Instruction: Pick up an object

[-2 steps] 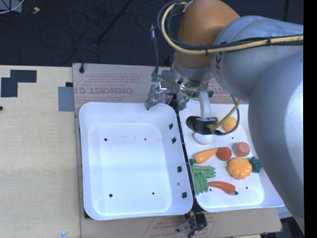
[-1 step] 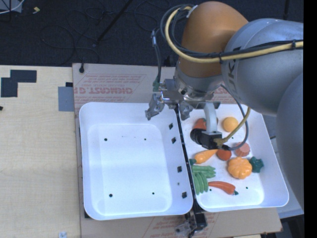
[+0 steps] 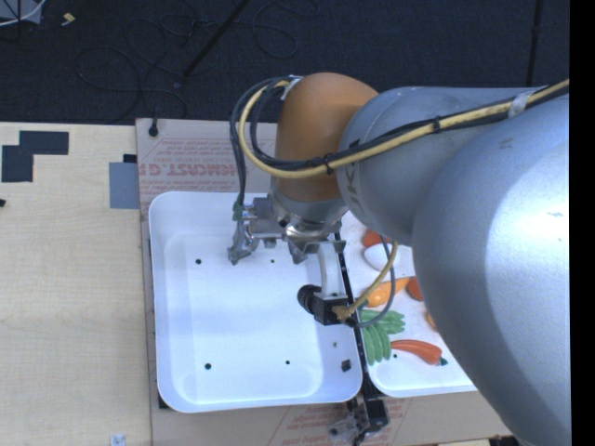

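Your jaws hang spread and empty over the left bin (image 3: pixel 232 342); the green toy (image 3: pixel 379 334) lies rightward, next bin (image 3: pixel 409 390)

Right bin (image 3: pixel 409 393), right of the fingers (image 3: pixel 242 249): mostly under the arm (image 3: pixel 465 203), a narrow strip showing.

In that strip:
- orange thing (image 3: pixel 389 291) and green thing (image 3: pixel 381 334), both partly covered, kind unclear
- red piece (image 3: pixel 415 291), mostly under the arm
- red-orange scrap (image 3: pixel 372 240), close right of the fingers, nearly all hidden

Left bin (image 3: pixel 160 295), around the fingers: dark specks (image 3: pixel 207 366), too small to tell holes from marks.

Lettering (image 3: pixel 191 170) on the surface beyond the fingers: right end behind the arm, unreadable.

Metal part (image 3: pixel 358 427), nearer than the fingers, cut off by the bottom edge.
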You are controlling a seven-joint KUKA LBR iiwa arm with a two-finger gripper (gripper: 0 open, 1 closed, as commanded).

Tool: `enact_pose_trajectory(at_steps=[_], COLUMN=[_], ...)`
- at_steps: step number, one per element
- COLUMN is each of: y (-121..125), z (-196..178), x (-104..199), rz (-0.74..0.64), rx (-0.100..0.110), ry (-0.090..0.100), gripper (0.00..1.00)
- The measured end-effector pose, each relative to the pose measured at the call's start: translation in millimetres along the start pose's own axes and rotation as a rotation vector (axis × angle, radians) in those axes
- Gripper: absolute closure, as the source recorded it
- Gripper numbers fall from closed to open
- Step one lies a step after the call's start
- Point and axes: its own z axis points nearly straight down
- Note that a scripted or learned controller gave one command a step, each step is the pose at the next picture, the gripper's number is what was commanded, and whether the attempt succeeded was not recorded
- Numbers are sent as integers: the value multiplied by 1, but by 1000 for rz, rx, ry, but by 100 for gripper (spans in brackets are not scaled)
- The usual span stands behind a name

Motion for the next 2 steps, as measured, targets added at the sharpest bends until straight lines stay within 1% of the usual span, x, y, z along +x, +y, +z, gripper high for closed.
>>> enact_pose_trajectory(at_steps=[1,2], y=[-27,-63], z=[-43,-51], x=[34,74], rz=[2,1], rx=[-5,-3], ry=[0,0], gripper=[0,0])
